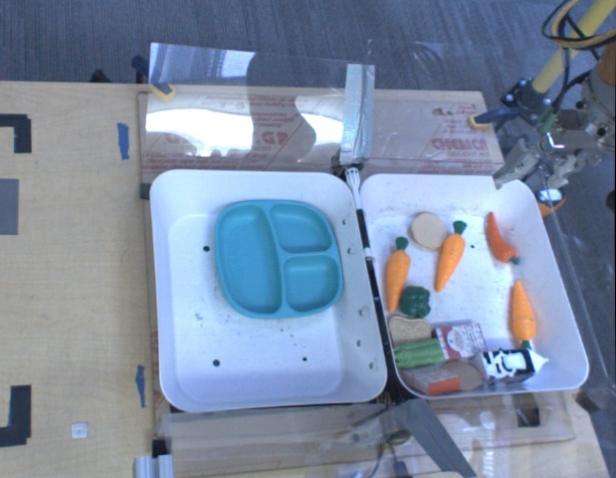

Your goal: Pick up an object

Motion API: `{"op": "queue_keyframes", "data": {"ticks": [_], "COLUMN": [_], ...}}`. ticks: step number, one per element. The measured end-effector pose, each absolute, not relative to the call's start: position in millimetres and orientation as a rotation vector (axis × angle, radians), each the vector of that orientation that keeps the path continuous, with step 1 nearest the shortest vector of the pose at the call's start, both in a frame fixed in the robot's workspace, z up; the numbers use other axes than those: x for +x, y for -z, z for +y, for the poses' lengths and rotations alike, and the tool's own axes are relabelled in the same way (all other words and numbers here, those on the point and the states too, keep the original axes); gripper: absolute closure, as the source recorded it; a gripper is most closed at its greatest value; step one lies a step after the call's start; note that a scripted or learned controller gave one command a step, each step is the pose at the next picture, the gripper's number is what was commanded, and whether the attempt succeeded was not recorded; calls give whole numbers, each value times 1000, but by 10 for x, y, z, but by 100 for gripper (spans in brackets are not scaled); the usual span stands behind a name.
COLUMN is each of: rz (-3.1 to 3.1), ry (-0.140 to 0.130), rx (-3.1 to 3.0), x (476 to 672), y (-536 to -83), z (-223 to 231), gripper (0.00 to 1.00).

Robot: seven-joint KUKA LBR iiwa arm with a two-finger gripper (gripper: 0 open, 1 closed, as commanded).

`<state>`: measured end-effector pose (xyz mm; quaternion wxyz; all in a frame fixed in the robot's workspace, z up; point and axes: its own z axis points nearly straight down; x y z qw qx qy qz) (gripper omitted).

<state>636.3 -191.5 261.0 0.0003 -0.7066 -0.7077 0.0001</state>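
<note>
The right bin (564, 297) holds several toy foods. Two orange carrots (396, 272) (450, 255) lie near its middle, and a third carrot (522, 312) lies by the right wall. A red-orange pepper (500, 237) sits near the far right corner. A round beige cookie (427, 230) and a green broccoli piece (415, 301) lie between them. A black-and-white toy (512, 363) and a small packet (459, 342) rest at the front. My gripper (534, 170) hangs above the bin's far right corner, apart from every object.
The left bin (178, 297) bears a teal divided plate (280, 257). A clear plastic panel (248, 118) stands behind both bins. Yellow cables (576, 13) trail from the arm at the top right. Wooden bench lies to the left.
</note>
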Motion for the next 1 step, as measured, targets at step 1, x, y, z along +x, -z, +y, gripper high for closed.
{"op": "queue_keyframes", "data": {"ticks": [1], "rz": [-2279], "ry": [-11], "rx": [-2143], "x": [6631], "y": [-1052], "z": [-1709], "gripper": [0]}}
